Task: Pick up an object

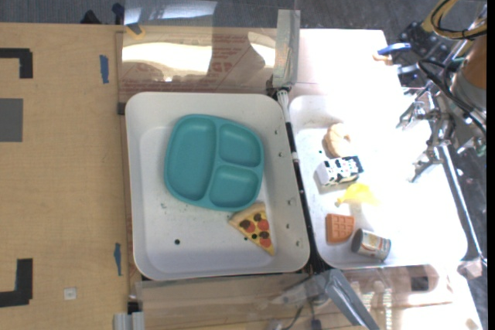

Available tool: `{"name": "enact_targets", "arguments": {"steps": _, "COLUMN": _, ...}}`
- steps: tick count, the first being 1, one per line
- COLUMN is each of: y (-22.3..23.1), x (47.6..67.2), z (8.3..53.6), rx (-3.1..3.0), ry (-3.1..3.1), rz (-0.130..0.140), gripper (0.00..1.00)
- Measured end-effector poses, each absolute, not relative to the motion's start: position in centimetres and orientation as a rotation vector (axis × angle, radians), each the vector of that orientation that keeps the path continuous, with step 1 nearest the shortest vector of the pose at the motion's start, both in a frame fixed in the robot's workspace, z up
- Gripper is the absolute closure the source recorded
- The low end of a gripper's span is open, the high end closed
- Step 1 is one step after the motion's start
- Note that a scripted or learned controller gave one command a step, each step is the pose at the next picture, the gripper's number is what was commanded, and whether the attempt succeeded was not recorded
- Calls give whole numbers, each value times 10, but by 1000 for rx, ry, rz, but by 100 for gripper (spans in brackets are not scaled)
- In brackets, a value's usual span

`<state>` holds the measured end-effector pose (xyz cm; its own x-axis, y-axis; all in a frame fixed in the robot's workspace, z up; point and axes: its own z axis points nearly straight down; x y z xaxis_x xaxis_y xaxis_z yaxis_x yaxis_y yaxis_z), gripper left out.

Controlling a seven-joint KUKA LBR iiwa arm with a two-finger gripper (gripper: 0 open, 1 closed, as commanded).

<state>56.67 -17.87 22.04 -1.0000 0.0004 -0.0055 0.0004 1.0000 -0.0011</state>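
From my station the gripper [431, 129] sits in a tangle of metal and cable at the right bin's [402, 73] far right side, and I cannot tell how wide it stands or whether it has anything. I judge this the approach step: nothing picked yet.

Candidates lie well apart from it, along that bin's left side: a beige round piece [336, 140], a white-and-blue box [339, 170], a yellow scrap [357, 195], an orange block [339, 228] and a small can [371, 243]. The left bin [147, 243] holds a teal divided plate [214, 161] with a pizza slice [254, 226] just beside it.

Next I would swing left over one item, probably the box, then descend.
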Motion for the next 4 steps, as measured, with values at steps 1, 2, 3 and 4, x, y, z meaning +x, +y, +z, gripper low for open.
{"name": "enact_targets", "arguments": {"steps": 1, "y": -123, "x": 600, "z": 142, "rx": -625, "ry": 3080, "rz": 7, "gripper": 0}}
{"name": "enact_targets", "arguments": {"steps": 2, "y": -96, "x": 576, "z": 90, "rx": -1045, "ry": 2954, "rz": -3, "gripper": 0}}
{"name": "enact_targets", "arguments": {"steps": 3, "y": -94, "x": 580, "z": 104, "rx": -1045, "ry": 2942, "rz": -8, "gripper": 100}}
{"name": "enact_targets", "arguments": {"steps": 4, "y": -54, "x": 540, "z": 188, "rx": -677, "ry": 3056, "rz": -1, "gripper": 100}}
